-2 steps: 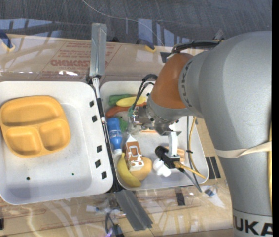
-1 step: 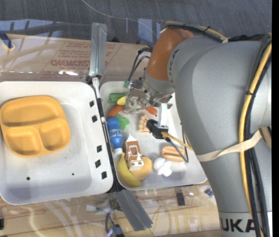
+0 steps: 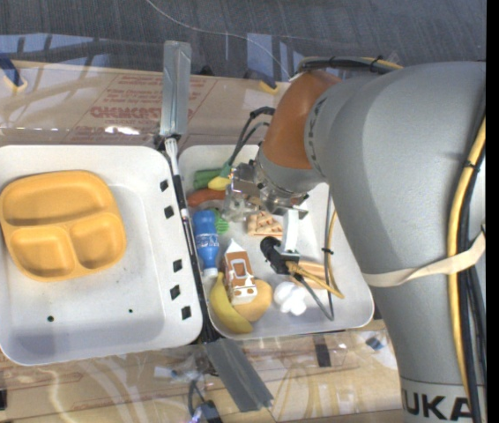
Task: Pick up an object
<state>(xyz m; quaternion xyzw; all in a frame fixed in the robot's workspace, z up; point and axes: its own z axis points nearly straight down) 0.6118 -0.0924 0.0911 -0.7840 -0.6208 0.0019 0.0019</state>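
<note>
My gripper (image 3: pixel 248 199) is down in the right bin (image 3: pixel 348 307), in its upper middle, under the grey arm and its orange band. Right by it lie a green and yellow toy (image 3: pixel 212 180), an orange-red piece (image 3: pixel 204 197) and a tan waffle-like piece (image 3: pixel 258 225). A blue bottle (image 3: pixel 205 236) lies just to its left, along the bin's left wall. Nearer the front sit a small white and orange carton (image 3: pixel 237 271), a banana (image 3: pixel 225 307), a tan rounded piece (image 3: pixel 256 300) and a white lump (image 3: pixel 292 301). The arm hides the bin's right half.
The left bin (image 3: pixel 100 324) bears a yellow divided plate (image 3: pixel 60 223) in its upper left part. Pale sticks (image 3: pixel 318 276) lie at the right bin's front right. A ridge with black clips (image 3: pixel 179 236) separates the bins.
</note>
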